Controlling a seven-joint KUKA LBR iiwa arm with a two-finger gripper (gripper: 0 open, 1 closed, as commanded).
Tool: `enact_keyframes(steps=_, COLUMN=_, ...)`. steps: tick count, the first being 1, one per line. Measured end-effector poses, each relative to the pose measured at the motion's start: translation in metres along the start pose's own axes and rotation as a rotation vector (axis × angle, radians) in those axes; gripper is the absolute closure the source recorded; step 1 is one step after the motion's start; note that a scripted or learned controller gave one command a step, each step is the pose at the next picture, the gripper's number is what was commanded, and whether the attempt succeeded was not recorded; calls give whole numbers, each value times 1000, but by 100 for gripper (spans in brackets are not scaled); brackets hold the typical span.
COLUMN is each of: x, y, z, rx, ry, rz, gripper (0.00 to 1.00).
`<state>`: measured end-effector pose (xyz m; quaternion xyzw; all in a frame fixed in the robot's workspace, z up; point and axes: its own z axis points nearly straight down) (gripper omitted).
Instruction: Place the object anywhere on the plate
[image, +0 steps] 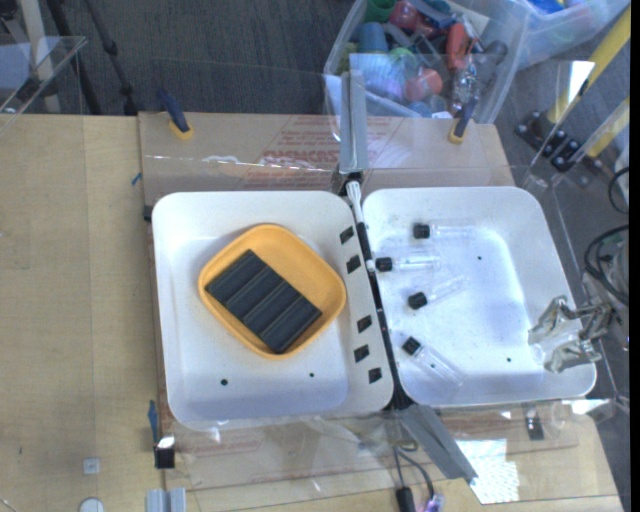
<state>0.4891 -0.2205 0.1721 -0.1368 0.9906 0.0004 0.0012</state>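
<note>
Dark ribbed rectangular block (264, 296) lying flat on the yellow rounded-square plate (218, 263), in the left white bin (190, 385). In the right white bin (520, 225), four clear tubes with black caps (430, 297), scattered near the divider. At that bin's right edge, metal two-finger gripper (566, 340), fingers spread apart, gripping nothing.

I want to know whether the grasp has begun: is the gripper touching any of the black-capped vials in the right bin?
Apart. The camera view shows the gripper at the right bin's right edge, with bare white floor between it and the nearest vial.
</note>
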Motion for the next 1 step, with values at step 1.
enact_keyframes(steps=1, x=-5, y=-2, z=1, rx=2, ry=-3, rz=-74, gripper=100)
